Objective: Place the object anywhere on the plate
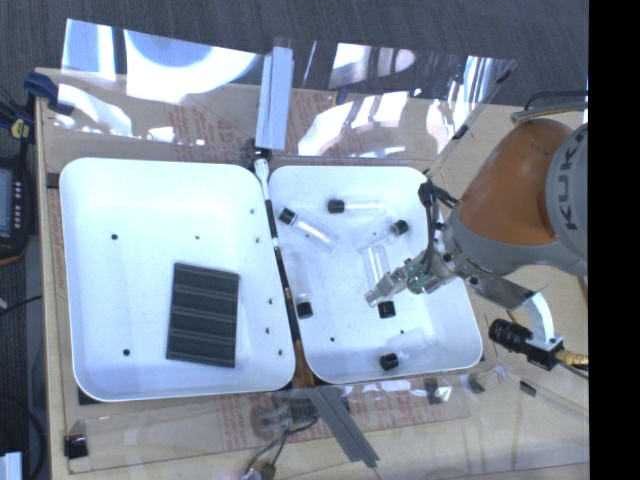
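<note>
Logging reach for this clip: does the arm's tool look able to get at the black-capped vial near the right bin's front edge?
Probably yes. The tool hangs over the right bin, the vial lies just in front of it, and nothing stands between them.

Two shallow white plastic bins, the left bin [100,268] and the right bin [330,348], look smooth with a soft sheen. In the left bin lies a dark grey ribbed rectangular plate [204,314], matt, its surface grooved in bands. Right of that plate, in the right bin, lie clear plastic vials with black caps [352,207], glossy and see-through. The tan wooden worktop [150,138] beyond the plate carries clear, shiny sheeting that throws bright glare. The arm's orange band [510,183] looks smooth and semi-gloss; the pincer [385,288] looks like bare metal.
</note>
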